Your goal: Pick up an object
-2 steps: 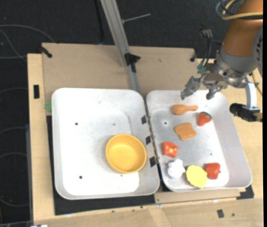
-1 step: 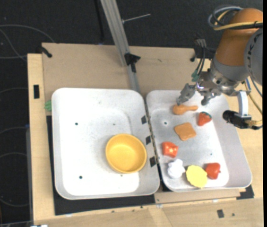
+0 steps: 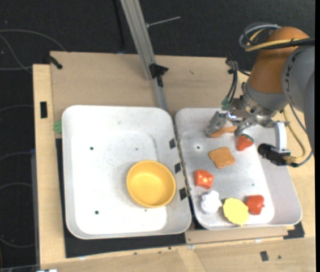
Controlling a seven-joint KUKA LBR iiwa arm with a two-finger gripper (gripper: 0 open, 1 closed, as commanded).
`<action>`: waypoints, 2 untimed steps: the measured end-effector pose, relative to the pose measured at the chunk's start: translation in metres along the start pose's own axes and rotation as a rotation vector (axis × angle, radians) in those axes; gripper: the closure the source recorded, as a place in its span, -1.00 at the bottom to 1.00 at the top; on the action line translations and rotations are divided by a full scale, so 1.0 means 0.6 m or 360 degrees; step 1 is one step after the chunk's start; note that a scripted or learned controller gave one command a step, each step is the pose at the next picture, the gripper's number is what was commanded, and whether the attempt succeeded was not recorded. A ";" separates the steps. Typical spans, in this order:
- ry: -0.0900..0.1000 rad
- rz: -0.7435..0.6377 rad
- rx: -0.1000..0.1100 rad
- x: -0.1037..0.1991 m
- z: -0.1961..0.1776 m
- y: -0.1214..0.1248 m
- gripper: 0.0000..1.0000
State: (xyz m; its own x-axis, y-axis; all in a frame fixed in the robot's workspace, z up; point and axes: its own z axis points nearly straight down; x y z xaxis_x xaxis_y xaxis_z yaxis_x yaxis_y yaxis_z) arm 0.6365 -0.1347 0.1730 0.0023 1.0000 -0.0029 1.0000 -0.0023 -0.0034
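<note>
camera: fixed overhead | slanted down, moderately far | covers both bins [image 3: 120, 118], arm apparently entering right

White bins: two, the left bin [image 3: 80, 152] and the right bin [image 3: 273, 200]
Yellow bowls: one [image 3: 150, 183]
Red pieces: three [image 3: 204, 179] [image 3: 255, 203] [image 3: 244, 142]
Tan squares: one [image 3: 222, 157]
Yellow discs: one [image 3: 235, 210]
White lumps: one [image 3: 209, 202]
</note>
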 end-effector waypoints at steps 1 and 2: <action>0.0001 0.0003 -0.0011 -0.001 -0.024 0.003 1.00; 0.0003 -0.0005 -0.0017 -0.004 -0.115 0.005 1.00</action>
State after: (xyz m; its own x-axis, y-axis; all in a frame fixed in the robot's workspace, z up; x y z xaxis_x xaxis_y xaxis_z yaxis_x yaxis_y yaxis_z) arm 0.6399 -0.1366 0.2418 -0.0012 1.0000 -0.0011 1.0000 0.0012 0.0072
